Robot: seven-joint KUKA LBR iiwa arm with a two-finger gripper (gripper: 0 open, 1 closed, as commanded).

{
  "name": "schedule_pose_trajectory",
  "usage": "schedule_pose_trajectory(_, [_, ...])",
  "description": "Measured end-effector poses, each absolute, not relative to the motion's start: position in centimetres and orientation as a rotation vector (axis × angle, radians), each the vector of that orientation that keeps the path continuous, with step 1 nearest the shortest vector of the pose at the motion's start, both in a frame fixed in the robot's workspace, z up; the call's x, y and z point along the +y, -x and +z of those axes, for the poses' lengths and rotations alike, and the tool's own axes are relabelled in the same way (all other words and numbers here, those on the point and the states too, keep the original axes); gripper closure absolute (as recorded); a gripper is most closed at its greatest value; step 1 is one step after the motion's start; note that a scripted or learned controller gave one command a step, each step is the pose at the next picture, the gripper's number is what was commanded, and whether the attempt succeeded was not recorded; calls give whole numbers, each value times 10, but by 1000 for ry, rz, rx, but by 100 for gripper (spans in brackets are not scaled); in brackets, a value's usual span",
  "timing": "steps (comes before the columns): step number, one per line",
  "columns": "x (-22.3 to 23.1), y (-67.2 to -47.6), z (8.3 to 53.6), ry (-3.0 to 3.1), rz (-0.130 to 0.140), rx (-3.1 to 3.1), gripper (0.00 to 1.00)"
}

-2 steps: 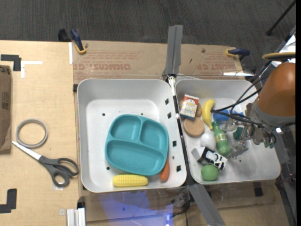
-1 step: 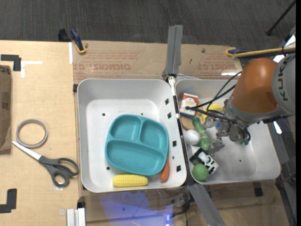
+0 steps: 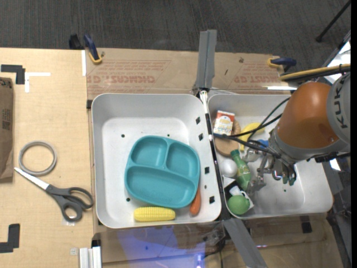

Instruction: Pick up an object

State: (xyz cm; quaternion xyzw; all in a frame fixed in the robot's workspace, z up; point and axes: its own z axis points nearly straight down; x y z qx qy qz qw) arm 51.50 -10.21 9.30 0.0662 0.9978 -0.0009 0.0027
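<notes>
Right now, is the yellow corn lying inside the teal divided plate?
No. The corn lies on the floor of the left bin, just outside the near edge of the teal plate.

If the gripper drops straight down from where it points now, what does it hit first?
Probably bare floor of the right bin: the gripper hangs just right of the green bottle. Depth is unclear, so it might graze the bottle.
</notes>
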Motion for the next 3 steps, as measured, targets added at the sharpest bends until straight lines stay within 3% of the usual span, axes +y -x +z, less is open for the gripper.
schedule_pose_trajectory(1, [-103,-591,93,-286,-1,3124,0])
schedule_pose_trajectory(2, [-96,-596,93,-478,-5,3101,0])
schedule_pose_trajectory(3, [-104,-554,92,-546,-1,3092,0])
